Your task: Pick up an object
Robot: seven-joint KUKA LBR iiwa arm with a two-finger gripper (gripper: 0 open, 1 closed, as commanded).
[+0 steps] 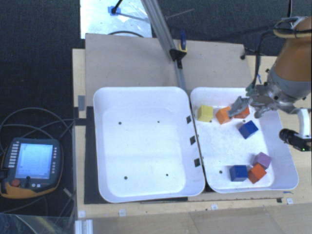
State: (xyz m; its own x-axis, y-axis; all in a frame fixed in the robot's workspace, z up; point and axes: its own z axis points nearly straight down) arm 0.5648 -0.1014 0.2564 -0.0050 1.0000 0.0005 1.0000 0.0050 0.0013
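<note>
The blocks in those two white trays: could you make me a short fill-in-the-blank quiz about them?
1. All the blocks lie in the ___ bin.
2. The block nearest the divider is ___.
3. The tool hovers by an ___ block.
4. Near the front, a purple block sits beside an orange block and a ___ one.

Answers: right; yellow; orange; blue

Dark carpet floor (39, 43), wooden bench (126, 62), teach pendant (31, 167)

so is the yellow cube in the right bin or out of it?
In. The yellow cube sits on the floor of the right bin, near its upper-left corner, beside an orange cube.
</note>
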